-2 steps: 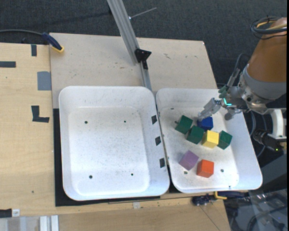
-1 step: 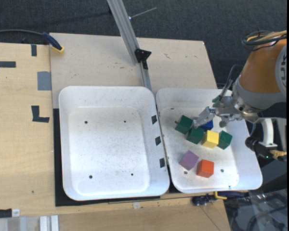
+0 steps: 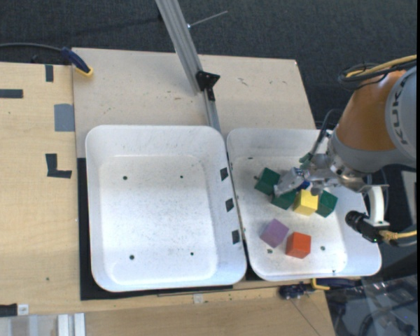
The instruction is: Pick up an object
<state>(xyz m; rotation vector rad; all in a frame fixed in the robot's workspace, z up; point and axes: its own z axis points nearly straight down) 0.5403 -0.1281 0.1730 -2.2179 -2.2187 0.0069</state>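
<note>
Blocks (image 3: 299, 206) fill right bin (image 3: 266, 145).

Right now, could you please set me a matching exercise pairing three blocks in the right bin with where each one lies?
Things:
1. purple block
2. orange block
3. yellow block

Places:
A. directly beside the jaws, among green blocks
B. nearest the bin's front rim, right of its neighbour
C. just left of the orange one

Pairs: 1-C, 2-B, 3-A
</note>
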